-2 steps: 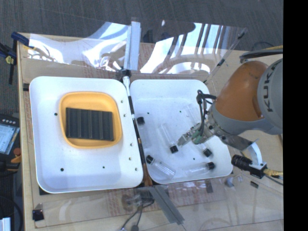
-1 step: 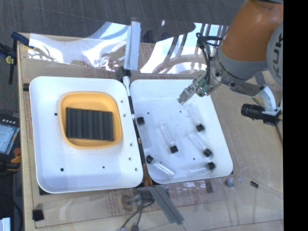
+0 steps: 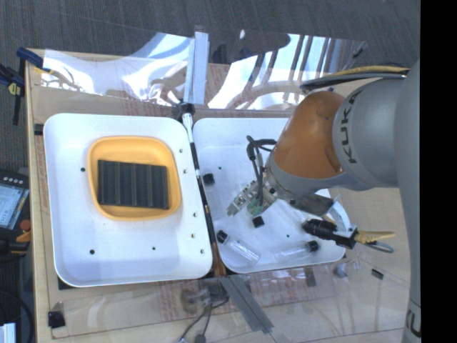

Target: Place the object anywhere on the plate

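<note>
- Camera view shows the gripper point(image 3: 248, 202) low in the right bin point(image 3: 228, 138), well to the right of the plate point(image 3: 107, 148). I cannot tell whether it is open or closed, and nothing can be seen held in it.
- A small black cube point(image 3: 258, 221) lies just beside the gripper, on the side away from the plate and a little nearer the camera. I judge this to be the task's thing, since it is the loose piece closest to the tool.
- The cube looks dark, blocky and about square, with no clear long axis, so approach angle should matter little. It is too small to tell more.
- Two more black bits lie in the same bin, both nearer the plate than the cube: one point(image 3: 208, 179) level with the plate's lower edge, one point(image 3: 221, 236) below it. A clear tube point(image 3: 243, 250) lies lower again.
- The plate is yellow and sits in the left bin point(image 3: 64, 227). Its middle bears a dark ridged panel point(image 3: 133, 184); I cannot tell if that is part of it.
- The carry would run leftward across the bins' shared rims. A weak grip on so small a piece is the likely risk.
</note>
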Tool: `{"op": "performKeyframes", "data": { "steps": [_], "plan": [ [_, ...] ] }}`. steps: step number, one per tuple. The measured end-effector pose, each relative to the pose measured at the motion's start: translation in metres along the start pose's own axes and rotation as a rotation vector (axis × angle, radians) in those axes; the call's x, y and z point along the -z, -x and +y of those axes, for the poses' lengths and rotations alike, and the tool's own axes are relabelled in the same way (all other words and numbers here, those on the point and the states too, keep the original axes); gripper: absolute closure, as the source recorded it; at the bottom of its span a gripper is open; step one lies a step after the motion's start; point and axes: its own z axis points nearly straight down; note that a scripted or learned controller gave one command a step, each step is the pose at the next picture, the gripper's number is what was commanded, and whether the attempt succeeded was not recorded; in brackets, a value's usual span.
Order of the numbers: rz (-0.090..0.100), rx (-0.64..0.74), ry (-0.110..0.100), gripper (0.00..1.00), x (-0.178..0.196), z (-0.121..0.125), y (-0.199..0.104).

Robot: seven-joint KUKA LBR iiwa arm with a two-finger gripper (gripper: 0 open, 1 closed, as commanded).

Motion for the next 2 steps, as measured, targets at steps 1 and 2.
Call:
{"op": "performKeyframes", "data": {
  "steps": [1, 2],
  "plan": [
    [-0.004, -0.057, 0.004, 1.00, 0.136, 0.009, -0.060],
    [0.000, 0.152, -0.001, 1.00, 0.043, 0.027, -0.093]
  ]
}}
